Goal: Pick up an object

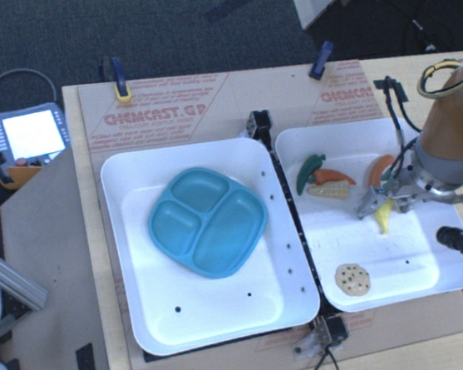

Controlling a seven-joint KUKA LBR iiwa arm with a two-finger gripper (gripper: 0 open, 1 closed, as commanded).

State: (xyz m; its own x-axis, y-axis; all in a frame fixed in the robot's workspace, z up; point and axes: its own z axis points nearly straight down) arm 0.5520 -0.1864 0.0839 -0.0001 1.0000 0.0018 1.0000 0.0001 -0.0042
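Note:
In the right bin (444,275), my gripper (382,200) hangs low over the middle, reaching in from the right edge. A small yellow piece (382,219) pokes out just below it, touching or nearly touching it. An orange sausage-shaped item (379,169) lies just behind the gripper. Further left are a green pepper (308,170), an orange carrot-like piece (332,176) and a pale wedge (329,192), close together. A cookie (353,278) lies near the bin's front.
The left bin (147,316) bears a blue divided plate (208,221). A black clamp (258,123) sits at the back between the bins. Cables (395,105) run behind the arm's orange band (451,115).

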